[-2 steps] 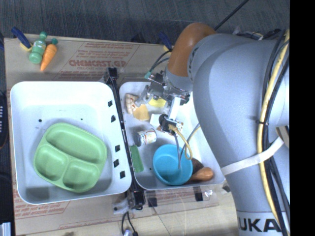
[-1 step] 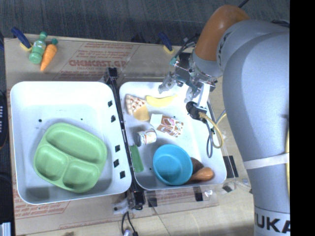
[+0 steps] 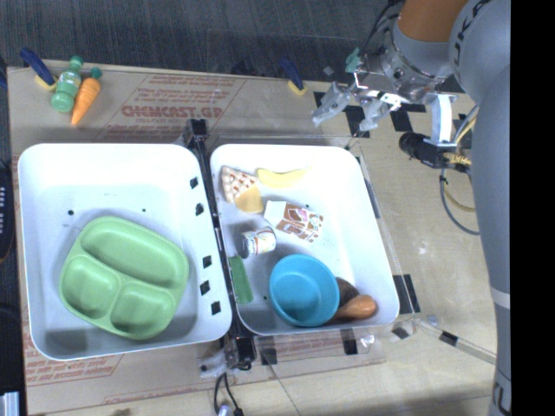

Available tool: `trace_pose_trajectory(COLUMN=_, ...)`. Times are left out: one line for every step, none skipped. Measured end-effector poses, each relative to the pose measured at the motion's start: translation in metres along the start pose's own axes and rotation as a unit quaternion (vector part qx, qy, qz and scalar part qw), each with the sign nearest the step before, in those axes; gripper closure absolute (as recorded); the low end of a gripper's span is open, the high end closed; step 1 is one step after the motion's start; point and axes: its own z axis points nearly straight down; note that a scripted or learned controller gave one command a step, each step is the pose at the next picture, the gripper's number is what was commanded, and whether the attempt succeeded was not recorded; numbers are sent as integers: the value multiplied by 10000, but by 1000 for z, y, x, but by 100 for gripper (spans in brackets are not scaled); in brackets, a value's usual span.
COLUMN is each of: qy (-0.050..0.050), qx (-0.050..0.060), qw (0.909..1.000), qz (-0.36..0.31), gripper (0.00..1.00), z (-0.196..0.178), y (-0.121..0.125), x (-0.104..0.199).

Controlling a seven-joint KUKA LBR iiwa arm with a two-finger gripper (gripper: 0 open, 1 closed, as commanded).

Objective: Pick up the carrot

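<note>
The end effector (image 3: pixel 357 111), apparently spread and holding nothing, hovers beyond the right bin (image 3: pixel 368 206); the carrot (image 3: pixel 85 100) lies far left, risking a miss.

Brown printed cardboard sheet (image 3: pixel 173 107) covering the bench, dark ribbed floor (image 3: pixel 217 16) along the far side, even overhead light, soft shadows

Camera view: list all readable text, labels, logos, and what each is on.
"CHEMCAST GP", red print on the brown sheet above the left bin.
Red small print around it and along the sheet's bottom-left edge: too blurred to read.
Grey letters on the arm: cut off, not readable.
Print on the small carton and can in the right bin: too small to read.
</note>
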Motion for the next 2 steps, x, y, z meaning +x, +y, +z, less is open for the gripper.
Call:
trace_pose_trajectory(qy=26, qx=122, qw=9999, qz=86, gripper=0, z=136, y=-10, x=58)
trace_pose_trajectory(qy=0, qx=40, qw=9993, qz=381, gripper=0, z=98, y=-3, x=10)
